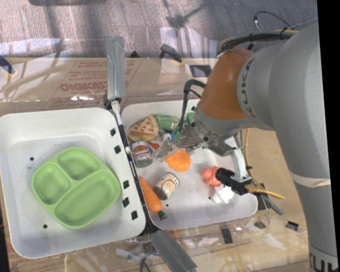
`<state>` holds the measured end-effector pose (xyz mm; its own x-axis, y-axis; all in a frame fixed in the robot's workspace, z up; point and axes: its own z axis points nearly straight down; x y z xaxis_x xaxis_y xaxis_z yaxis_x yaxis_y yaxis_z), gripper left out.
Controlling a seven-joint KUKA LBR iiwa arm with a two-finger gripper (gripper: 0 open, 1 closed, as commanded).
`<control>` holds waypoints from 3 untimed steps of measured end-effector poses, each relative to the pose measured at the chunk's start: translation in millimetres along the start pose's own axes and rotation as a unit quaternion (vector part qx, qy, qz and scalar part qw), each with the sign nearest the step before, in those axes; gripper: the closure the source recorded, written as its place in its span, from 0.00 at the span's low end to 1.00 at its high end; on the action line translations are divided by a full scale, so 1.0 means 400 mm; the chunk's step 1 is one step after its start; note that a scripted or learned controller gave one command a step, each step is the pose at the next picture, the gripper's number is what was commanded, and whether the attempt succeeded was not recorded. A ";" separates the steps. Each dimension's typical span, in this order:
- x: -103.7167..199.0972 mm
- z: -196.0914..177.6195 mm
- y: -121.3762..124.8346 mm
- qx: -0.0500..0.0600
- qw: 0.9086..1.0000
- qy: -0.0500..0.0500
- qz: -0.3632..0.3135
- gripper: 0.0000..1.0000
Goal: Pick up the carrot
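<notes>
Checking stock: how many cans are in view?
2. The upper can sits by the left wall of the right bin; the lower can lies near its middle, beside the carrot. The arm may hide others.

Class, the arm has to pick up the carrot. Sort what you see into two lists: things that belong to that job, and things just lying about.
Belongs to the job:
carrot, right bin, by the divider
gripper

Just lying about:
green plate, left bin
upper can
lower can
sandwich
pink toy
</notes>
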<state>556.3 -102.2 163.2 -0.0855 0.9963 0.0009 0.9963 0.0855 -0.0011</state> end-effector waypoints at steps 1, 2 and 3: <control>0.000 0.001 -0.001 0.001 1.000 0.000 0.000 0.00; -0.043 0.172 0.036 -0.002 1.000 -0.006 -0.027 0.00; -0.157 0.178 -0.001 0.000 0.991 0.000 -0.135 0.00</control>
<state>561.0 -164.8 92.0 -0.3489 0.9372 0.0007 0.9372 0.3489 -0.0018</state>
